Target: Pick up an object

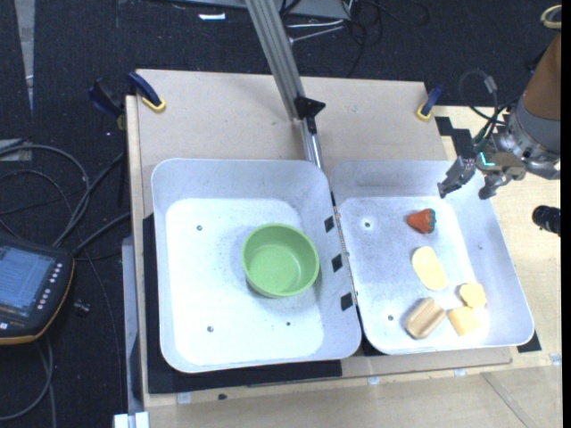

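Fingers (471,178) spread, gripping nothing, poised over the right bin's (500,266) rim; strawberry (423,221) lies just below-left of them. You see no pick begun.

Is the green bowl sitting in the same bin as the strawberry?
No. The green bowl sits in the left bin, while the strawberry lies in the right bin.

The grey arm with its orange band (546,87) comes in from the right, wrist angled down and leftward. Its black two-finger gripper (470,182) hangs with the fingers spread apart, nothing between them.
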Motion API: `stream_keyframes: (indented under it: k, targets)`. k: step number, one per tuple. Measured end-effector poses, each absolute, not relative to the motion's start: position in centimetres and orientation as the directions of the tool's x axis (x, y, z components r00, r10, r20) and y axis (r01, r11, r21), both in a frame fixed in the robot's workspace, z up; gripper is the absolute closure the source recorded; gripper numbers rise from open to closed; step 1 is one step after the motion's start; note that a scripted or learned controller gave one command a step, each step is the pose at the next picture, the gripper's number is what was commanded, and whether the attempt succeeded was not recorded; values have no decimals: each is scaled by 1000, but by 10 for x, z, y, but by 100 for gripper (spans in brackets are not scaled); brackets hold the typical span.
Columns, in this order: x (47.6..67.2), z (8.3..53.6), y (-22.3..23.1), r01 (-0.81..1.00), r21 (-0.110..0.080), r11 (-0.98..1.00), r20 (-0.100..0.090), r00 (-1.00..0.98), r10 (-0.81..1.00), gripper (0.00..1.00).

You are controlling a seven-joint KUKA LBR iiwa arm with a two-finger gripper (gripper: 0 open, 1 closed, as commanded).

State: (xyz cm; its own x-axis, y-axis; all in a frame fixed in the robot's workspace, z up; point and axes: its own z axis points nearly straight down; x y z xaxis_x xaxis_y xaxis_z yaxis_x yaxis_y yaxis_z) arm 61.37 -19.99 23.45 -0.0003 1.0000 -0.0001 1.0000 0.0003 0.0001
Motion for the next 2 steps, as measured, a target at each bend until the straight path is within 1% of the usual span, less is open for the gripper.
stream_keyframes:
  k: [1, 2]
  targets:
    - [614, 234, -200, 1000, 0, 0, 0, 0, 1000, 0]
    - [613, 190, -207, 1000, -2, 0, 1, 0, 1000, 0]
